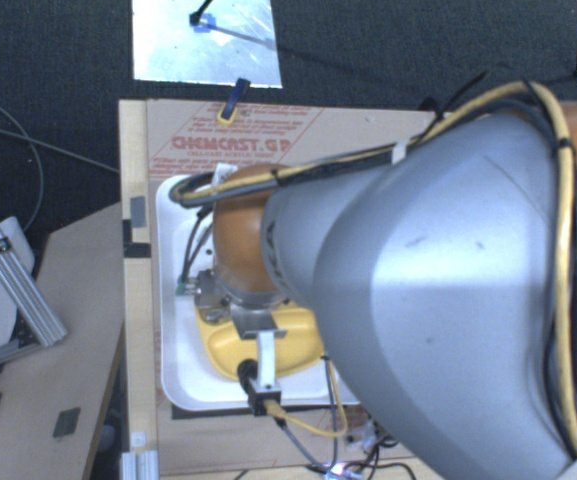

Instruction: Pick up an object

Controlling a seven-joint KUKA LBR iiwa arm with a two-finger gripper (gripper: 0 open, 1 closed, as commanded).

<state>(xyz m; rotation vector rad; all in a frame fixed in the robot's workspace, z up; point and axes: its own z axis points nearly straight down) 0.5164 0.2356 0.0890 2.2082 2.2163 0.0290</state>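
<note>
A yellow rounded object (230,346) lies in the near part of the left white bin (173,373). My arm's wrist, with its orange band (240,233), hangs straight over that bin and covers most of it. The gripper (236,320) points down right above the yellow object, and the wrist body hides its tips. Whether it touches the yellow object cannot be told.
The big grey arm (448,288) fills the right half of the view and hides the right bin. A cardboard sheet (233,133) printed in red lies behind the bins, with a blue and yellow clip (233,101) on it. A shiny plate (206,28) lies farther back.
</note>
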